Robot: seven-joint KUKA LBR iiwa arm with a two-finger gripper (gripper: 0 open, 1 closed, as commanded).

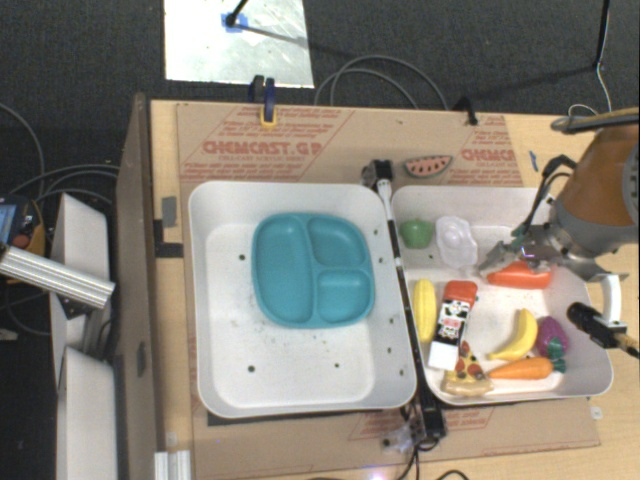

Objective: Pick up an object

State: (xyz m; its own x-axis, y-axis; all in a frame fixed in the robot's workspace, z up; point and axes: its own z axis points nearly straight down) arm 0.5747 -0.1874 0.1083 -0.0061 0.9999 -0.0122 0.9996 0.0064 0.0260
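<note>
We see the gripper (520, 258) low over the far right part of the right bin (600, 368), hanging directly above an orange carrot-like piece (520, 277) that lies flat on the bin floor. We cannot tell how the tool is set from this slant, and nothing shows as lifted, so we judge the pick not yet made.

The piece under the tool seems the likely target. It lies apart from the clear cup (455, 240) and green ball (416, 233) to its left, and from the red and white carton (456, 313) nearer us, which gives room to close on it. To do this well, we would centre across its narrow width, not its length, go down until the tool nearly meets the bin floor, and close firmly, since its tapered shape may slip.

Further toward us sit a banana (516, 336), a purple piece (552, 334), a second carrot (520, 369), a pizza slice (466, 373) and a yellow corn-like piece (425, 310). The left bin (220, 368) holds a blue divided plate (312, 270).
</note>
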